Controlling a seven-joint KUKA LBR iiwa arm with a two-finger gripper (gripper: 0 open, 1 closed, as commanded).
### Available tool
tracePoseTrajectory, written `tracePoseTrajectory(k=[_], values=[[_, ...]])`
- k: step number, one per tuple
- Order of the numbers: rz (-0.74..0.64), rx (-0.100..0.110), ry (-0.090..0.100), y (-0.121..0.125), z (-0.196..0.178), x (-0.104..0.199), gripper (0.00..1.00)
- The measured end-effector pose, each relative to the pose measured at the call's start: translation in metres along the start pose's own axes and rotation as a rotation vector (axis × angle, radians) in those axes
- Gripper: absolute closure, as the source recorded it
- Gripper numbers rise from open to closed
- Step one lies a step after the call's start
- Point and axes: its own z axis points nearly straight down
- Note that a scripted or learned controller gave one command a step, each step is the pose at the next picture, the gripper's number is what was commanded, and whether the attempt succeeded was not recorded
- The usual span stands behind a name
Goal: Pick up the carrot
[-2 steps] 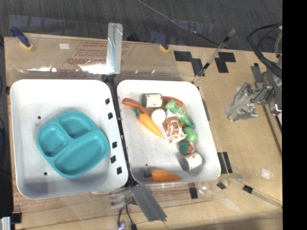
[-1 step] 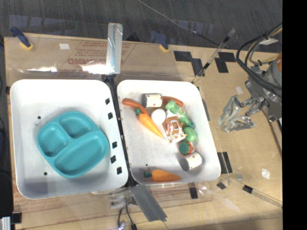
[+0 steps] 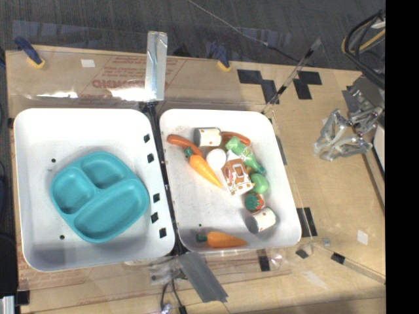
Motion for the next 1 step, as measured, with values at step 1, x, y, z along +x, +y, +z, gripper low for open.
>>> tracePoseTrajectory(k=[1], values=[[-0.365, -0.007, 0.002, 0.0056, 0.0671, 0.0076, 1.00]])
